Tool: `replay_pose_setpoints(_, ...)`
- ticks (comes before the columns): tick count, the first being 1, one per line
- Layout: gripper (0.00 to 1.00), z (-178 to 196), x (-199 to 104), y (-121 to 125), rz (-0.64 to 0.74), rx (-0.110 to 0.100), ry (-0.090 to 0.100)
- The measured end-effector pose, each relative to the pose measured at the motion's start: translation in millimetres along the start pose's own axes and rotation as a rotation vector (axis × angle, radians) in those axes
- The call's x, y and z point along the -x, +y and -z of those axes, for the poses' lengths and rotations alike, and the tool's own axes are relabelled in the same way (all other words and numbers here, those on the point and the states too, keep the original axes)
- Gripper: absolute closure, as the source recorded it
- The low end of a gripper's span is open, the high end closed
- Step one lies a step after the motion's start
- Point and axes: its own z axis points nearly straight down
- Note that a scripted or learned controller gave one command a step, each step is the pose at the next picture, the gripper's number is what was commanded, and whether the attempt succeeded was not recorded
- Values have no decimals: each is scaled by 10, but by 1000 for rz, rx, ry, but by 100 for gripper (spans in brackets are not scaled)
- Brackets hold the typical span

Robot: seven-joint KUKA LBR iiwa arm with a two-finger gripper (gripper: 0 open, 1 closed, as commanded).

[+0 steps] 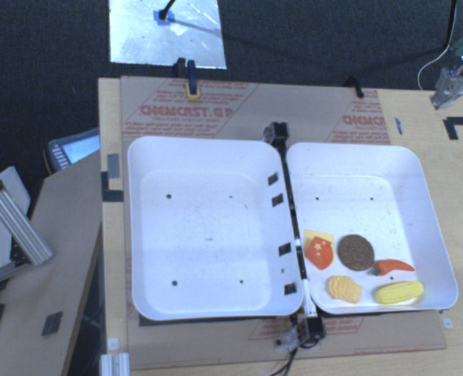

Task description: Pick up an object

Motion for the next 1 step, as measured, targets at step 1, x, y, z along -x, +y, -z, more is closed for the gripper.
replay_pose_setpoints(1,100,30,1,0,0,0,0)
